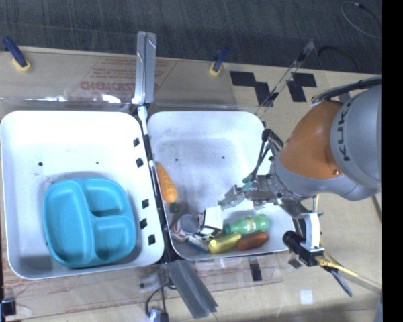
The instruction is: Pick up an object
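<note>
Sitting side by side are two white bins, the left bin [17, 133] and the right bin [208, 129]. One blue tray [91, 221] with three sections lies in the left one. The right one has one orange carrot [166, 183], one green bottle [246, 224], one yellow thing [224, 243] and one brown sausage shape [253, 241], plus small bits too jumbled to name. The gripper [245, 194] hangs just above the bottle; I cannot tell how it is set

two white bins [27, 129], one blue tray [87, 220], one carrot [166, 183], one green bottle [245, 223], one yellow item [223, 243].
</note>
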Tool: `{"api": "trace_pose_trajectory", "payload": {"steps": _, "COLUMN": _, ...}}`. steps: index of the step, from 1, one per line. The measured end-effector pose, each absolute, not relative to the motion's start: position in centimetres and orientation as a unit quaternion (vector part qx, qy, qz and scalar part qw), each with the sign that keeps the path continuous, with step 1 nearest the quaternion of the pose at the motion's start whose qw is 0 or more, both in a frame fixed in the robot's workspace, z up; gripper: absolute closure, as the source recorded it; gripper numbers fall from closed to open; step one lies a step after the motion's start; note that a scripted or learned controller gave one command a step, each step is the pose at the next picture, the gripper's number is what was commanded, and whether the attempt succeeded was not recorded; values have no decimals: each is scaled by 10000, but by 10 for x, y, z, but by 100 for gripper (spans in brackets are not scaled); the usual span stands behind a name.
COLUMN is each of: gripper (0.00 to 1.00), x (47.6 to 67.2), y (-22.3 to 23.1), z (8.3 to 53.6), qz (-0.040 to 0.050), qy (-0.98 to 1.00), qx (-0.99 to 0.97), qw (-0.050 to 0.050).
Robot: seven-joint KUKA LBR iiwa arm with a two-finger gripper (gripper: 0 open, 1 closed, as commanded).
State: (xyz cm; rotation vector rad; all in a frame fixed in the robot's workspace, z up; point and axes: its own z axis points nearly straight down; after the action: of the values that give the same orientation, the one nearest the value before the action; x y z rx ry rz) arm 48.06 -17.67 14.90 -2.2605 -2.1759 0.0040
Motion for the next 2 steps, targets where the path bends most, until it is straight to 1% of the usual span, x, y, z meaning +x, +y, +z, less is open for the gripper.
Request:
{"api": "trace_pose_trajectory", "payload": {"steps": 1, "gripper": 0, "x": 574, "y": -201, "z": 91, "qz": 5, "qy": -7399, "qx": -6727, "qw": 11}}
{"api": "trace_pose_trajectory", "payload": {"steps": 2, "gripper": 0, "x": 638, "y": -193, "z": 93, "qz": -2, "qy": -7829, "qx": -6222, "qw": -4}}
